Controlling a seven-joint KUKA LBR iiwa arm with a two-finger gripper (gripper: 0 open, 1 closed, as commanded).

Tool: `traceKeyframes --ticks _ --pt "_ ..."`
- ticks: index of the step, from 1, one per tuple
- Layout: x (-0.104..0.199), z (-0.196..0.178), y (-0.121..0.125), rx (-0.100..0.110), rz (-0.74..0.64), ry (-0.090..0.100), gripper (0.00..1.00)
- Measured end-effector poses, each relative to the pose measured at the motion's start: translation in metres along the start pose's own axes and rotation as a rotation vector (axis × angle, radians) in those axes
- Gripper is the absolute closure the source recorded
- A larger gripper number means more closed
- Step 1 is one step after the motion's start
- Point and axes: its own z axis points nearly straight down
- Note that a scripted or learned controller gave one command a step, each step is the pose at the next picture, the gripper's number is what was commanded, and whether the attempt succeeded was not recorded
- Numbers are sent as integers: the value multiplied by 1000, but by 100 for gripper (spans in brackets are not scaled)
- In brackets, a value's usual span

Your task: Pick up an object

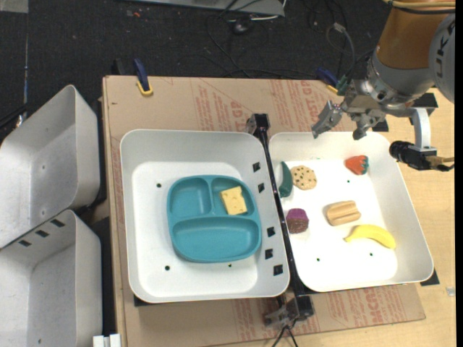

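Above the far edge of the right bin (pixel 405 215), the end effector (pixel 346 123) hangs with its two fingers spread apart and nothing between them. No particular item is named by the task, so the nearest one is the likely choice: the strawberry (pixel 356 165), which lies just inside the bin's far side, below and a little to the right of the fingertips as the camera sees it. It is small and roundish, with no clear long axis, so finger direction matters little there.

Further toward the bin's near edge sit the cookie (pixel 303 177), close to the left wall beside a green piece (pixel 285 180), then the purple fruit (pixel 297 220), the bread roll (pixel 342 212) lying crosswise, and the banana (pixel 370 236), its length also running left to right. All rest well apart on the flat white floor, leaving room for the fingers.

Across the divider, the left bin (pixel 145 266) carries a blue tray (pixel 210 237) with a cheese slice (pixel 234 201) in its far right compartment. Both bins stand on the worktop (pixel 188 100).
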Motion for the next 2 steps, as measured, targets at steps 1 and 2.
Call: traceKeyframes --ticks 1,2 --pt "0 0 0 0 0 0 0" --pt "-3 59 5 2 2 0 0"
